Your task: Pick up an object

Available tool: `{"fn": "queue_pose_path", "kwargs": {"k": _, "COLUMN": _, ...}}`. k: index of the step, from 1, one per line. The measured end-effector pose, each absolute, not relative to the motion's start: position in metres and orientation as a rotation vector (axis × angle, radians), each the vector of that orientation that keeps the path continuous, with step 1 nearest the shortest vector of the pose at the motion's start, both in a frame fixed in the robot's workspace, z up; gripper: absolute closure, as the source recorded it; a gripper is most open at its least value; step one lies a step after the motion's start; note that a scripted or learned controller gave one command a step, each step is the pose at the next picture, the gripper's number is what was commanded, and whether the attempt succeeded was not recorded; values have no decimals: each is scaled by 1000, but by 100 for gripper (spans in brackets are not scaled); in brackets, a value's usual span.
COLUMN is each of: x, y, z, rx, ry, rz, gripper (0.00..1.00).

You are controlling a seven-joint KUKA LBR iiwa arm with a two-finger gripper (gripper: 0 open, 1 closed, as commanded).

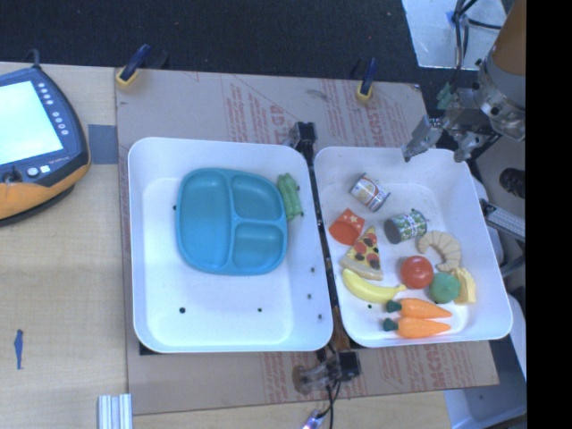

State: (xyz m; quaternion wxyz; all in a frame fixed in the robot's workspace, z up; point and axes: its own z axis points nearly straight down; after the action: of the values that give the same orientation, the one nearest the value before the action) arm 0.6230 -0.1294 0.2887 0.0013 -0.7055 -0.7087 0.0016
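The robot's hand (435, 147), fingers spread and holding nothing, hovers over the far right corner of the right bin (478, 204). Nothing is picked up yet. Toy food lies below and left of it; the small tin can (367, 191) is nearest.

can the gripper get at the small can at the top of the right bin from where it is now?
Probably yes. The gripper hovers over the right bin's upper right rim, and the small can lies apart from the other toys with bare floor around it; nothing stands between them.
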Motion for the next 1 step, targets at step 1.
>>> {"fn": "queue_pose_path", "kwargs": {"k": 1, "x": 624, "y": -115, "z": 137, "rx": -2211, "ry": -2222, "rz": 11, "gripper": 0}}
